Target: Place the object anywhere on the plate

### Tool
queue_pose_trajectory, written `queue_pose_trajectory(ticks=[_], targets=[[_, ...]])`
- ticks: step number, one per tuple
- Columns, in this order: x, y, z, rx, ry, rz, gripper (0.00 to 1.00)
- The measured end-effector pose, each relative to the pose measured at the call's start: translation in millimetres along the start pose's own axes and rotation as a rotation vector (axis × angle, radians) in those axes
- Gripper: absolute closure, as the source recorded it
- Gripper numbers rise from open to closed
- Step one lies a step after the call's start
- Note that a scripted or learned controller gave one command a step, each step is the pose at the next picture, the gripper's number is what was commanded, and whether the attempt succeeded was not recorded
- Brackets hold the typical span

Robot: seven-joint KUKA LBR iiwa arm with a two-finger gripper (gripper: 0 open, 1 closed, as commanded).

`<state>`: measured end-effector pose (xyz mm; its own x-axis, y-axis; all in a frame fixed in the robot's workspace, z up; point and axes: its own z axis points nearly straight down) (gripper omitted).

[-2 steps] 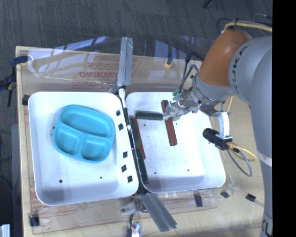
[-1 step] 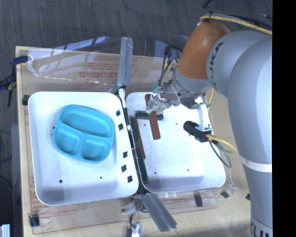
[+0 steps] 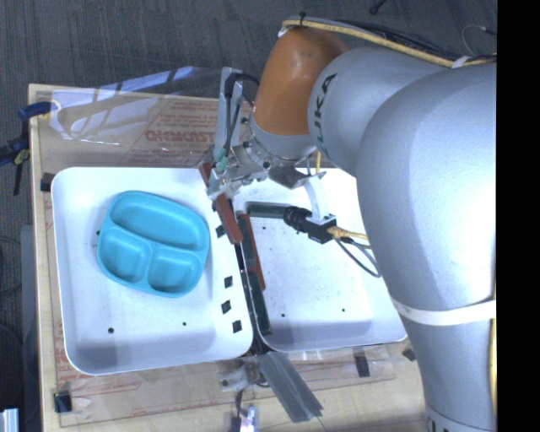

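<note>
The pincer (image 3: 221, 187) hangs over the bins' shared rim, its grip state untellable; the plate (image 3: 153, 243) lies left, so approach it low and steady.

Dark grey carpet-like floor (image 3: 126, 42) fills 9 to 12 o'clock. Wooden bench top (image 3: 169, 118) pale, printed reddish lettering near 12 o'clock, clear plastic sheet (image 3: 110, 105) taped over its far edge toward 11 o'clock. Blue clamp (image 3: 29, 110) at bench corner, 10 o'clock. Grey metal bracket (image 3: 287, 392) at bench front edge, 6 o'clock. Black cables (image 3: 405, 21) cross floor at 1 o'clock. Light even, soft shadows.
</note>
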<state>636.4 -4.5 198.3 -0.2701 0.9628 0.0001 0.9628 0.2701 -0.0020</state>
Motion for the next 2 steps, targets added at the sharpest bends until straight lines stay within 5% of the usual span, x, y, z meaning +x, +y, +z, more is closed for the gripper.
queue_pose_trajectory(ticks=[1, 2], targets=[[83.8, -19.0, 8.2, 0.004, 0.0, 0.062, 1.0], [83.4, -18.9, 7.8, 0.003, 0.0, 0.062, 0.0]])
